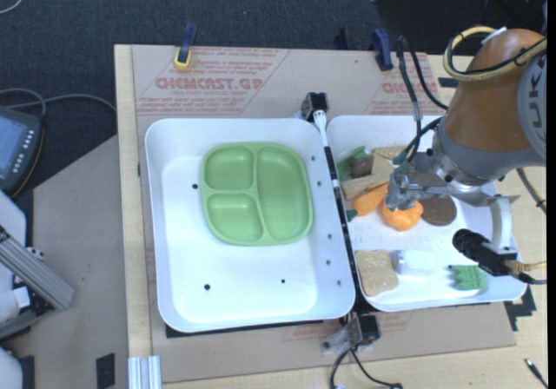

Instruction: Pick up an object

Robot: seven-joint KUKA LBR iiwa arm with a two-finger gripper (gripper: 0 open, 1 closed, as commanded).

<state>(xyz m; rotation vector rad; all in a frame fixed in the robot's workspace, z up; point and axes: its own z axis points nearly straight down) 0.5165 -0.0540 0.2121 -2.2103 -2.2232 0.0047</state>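
Camera view: I log the grey two-finger gripper (402, 198) low in the right white bin (432, 289), touching a round orange plastic fruit (402, 216).
Finger spread: cannot tell. Risk: crowded neighbours, namely orange carrot-shaped wedge (368, 201), brown disc (440, 210); fruit may roll aside.

KUKA iiwa arm (499, 101), seen from above the right-hand white bin (486, 292): a rounded orange band covers the segment over the bin's far right corner, with a grey shell carrying part of a dark letter to its right. Yellow and black cables loop over the top of the band; a further black cable runs down its left side. Below the band sits a grey metallic wrist flange ending in the silver two-finger gripper (401, 198).
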